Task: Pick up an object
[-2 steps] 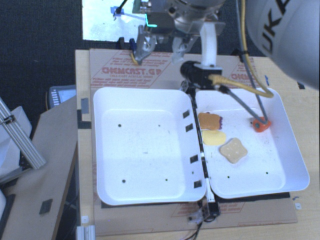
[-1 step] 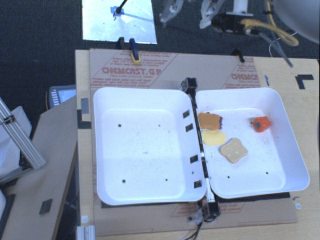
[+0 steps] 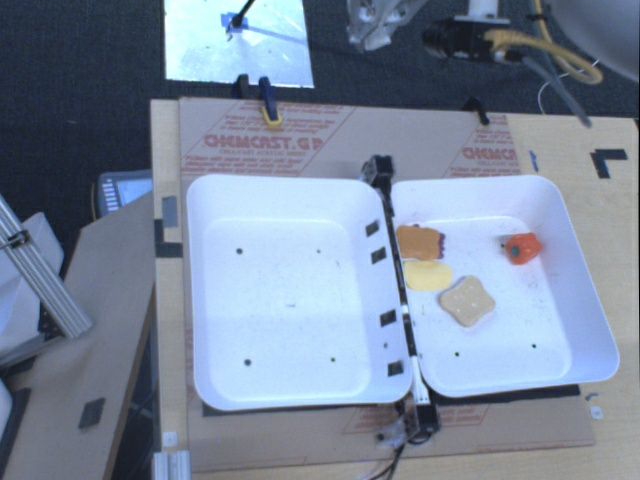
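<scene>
The right bin [image 3: 575,268] holds several small objects. An orange-brown piece with a purple edge [image 3: 420,242] lies near the divider, with a flat yellow piece [image 3: 428,276] just below it. A tan toast-shaped piece [image 3: 467,301] sits a little further toward the front. An orange-red object [image 3: 521,248] rests apart at the right. My gripper [image 3: 374,26] hangs high beyond the far edge of the bench, well away from both bins, with nothing seen in it.
The left bin [image 3: 215,268] sits beside the right one, joined by black clips along the middle. A shiny metal sheet [image 3: 238,26] lies at the far left, a yellow clamp [image 3: 270,116] at the bench's far edge, and an aluminium rail [image 3: 35,278] at the left.
</scene>
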